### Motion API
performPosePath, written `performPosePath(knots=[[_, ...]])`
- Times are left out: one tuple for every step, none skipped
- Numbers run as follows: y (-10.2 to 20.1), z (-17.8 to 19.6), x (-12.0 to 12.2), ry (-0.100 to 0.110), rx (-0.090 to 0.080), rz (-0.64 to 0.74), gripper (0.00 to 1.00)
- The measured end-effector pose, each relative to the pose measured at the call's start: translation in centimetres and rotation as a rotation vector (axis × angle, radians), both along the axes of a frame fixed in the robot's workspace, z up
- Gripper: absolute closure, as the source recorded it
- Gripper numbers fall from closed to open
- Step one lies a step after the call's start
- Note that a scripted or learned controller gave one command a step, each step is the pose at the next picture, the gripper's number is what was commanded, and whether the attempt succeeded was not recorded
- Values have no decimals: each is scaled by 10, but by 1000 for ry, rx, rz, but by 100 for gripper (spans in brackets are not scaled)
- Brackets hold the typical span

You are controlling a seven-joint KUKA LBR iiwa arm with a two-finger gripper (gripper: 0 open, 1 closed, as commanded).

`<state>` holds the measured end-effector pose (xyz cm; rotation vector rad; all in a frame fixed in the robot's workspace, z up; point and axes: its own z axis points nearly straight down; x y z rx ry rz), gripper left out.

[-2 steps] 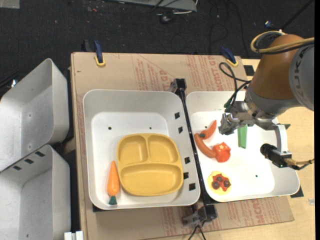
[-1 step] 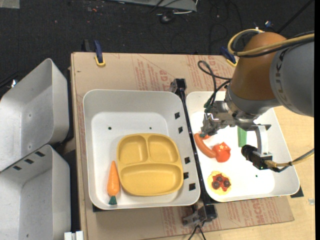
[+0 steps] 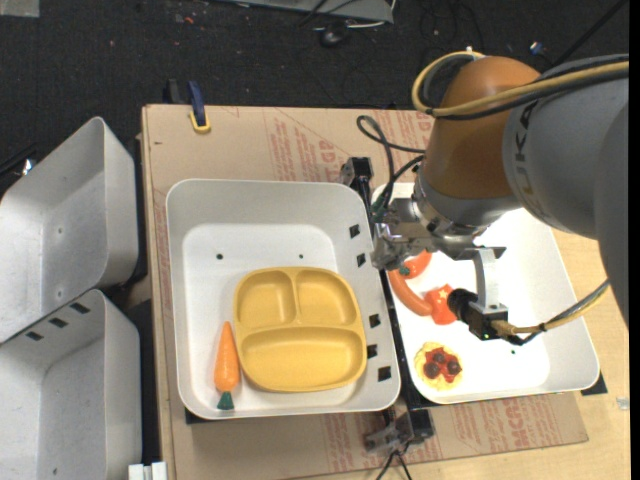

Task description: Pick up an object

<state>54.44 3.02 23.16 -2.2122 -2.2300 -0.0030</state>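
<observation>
Starting at the left, the left bin (image 3: 190,268) holds a yellow divided plate (image 3: 299,328) lying flat, with a toy carrot (image 3: 227,360) just beside the plate's left edge, green tip toward the near wall. Across the divider, the right bin (image 3: 560,368) holds an orange curved toy (image 3: 420,293) near its left wall and a small pizza toy (image 3: 441,364) closer to the near rim. Over that bin's left part hangs the arm (image 3: 500,138), its gripper (image 3: 410,253) right above the orange toy; whether it is wide, narrow or grasping cannot be told.

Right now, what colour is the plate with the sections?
Yellow. The plate shows best in the camera view, beside an orange carrot.
</observation>
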Motion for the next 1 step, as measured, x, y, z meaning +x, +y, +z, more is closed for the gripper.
performPosePath(knots=[[51, -9, -10, 2, -1, -2, 100]])
